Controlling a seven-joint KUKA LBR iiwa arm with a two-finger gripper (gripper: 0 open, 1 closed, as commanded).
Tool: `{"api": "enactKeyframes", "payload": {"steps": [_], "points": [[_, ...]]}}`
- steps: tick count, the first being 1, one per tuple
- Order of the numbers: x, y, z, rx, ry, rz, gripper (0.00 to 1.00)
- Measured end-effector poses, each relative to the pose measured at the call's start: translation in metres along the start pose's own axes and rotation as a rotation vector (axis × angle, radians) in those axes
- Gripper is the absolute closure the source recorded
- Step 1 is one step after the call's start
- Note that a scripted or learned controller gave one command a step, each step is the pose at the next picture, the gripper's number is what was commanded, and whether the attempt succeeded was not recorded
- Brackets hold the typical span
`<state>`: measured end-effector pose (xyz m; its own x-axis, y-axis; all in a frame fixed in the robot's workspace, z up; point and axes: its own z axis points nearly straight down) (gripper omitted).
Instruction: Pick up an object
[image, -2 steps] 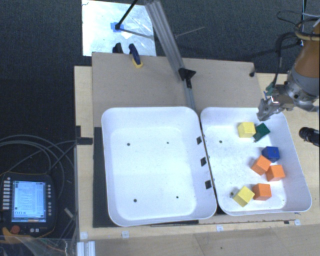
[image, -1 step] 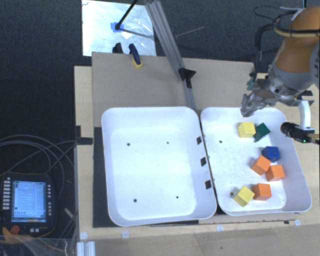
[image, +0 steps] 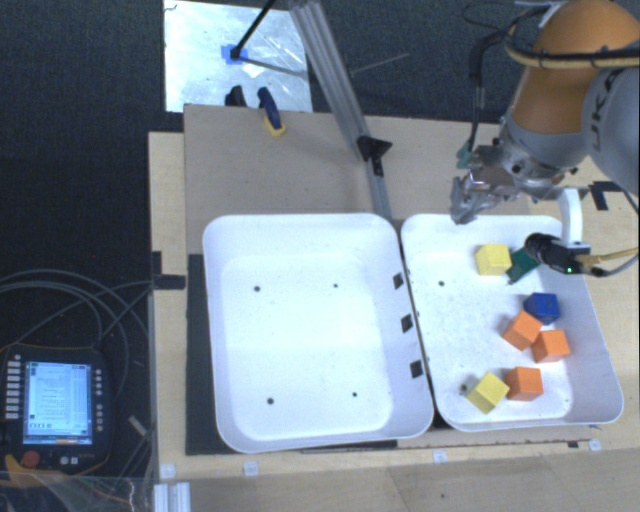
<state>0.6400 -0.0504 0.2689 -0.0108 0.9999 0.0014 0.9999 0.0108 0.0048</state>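
The bench (image: 300, 170) is being seen from above at a slant, its tan top carrying two shallow white bins side by side. The left bin (image: 235, 400) is lying toward nine o'clock of the bench's middle, and its floor is being marked by four small dark dots. The right bin (image: 432, 330) is lying toward three o'clock, touching the left bin along a dark seam.

The arm (image: 575, 70) is being brought in from one o'clock, grey with an orange band above the wrist. The jaws (image: 467, 208) are being held over the far rim of the right bin, at about eleven o'clock of that bin; whether they are open or closed cannot be told, and nothing is being seen between them.

A handheld screen unit (image: 55, 405) is being shown at eight o'clock, off the bench, with cables looping above it.

Inside the right bin, the blocks are being gathered toward three to five o'clock. A yellow block (image: 493, 260) is lying nearest the jaws, with a green block (image: 521, 266) just beside it. A blue block (image: 542, 306) is resting against an orange block (image: 521, 329), a second orange block (image: 551, 346) is touching that one, and a third orange block (image: 524, 383) is sitting beside a second yellow block (image: 487, 392) at five o'clock.
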Motion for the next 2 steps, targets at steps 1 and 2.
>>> {"api": "enactKeyframes", "payload": {"steps": [1, 2], "points": [[0.047, 0.0, 0.013, 0.004, 0.0, 0.001, 1.0], [0.098, 0.001, 0.009, 0.002, 0.001, 0.0, 1.0]]}}
